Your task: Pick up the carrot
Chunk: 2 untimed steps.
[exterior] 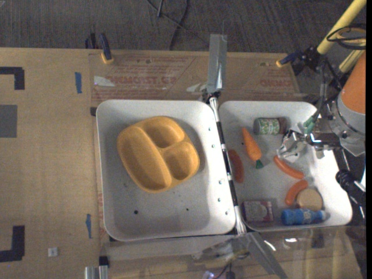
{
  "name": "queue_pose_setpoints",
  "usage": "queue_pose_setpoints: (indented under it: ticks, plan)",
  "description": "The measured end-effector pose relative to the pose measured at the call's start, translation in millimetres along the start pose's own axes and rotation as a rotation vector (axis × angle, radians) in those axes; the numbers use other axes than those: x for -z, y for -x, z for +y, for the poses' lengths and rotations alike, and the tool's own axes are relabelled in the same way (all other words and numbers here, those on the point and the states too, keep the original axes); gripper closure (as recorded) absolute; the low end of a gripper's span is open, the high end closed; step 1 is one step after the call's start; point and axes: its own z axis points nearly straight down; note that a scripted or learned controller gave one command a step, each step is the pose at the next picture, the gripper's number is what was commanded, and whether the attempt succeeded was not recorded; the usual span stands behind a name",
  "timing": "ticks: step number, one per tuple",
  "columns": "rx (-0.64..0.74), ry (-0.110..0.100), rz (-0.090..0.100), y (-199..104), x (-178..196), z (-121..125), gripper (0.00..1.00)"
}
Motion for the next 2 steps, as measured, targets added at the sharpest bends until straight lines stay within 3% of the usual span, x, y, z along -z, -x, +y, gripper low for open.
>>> queue_pose_setpoints:
  ticks: [1,2]
  plan:
    - [-0.357,-0.002,0.001,-45,-32,13,0.00]
    - [-0.369,0.002,-0.001,-67,-91,85,0.00]
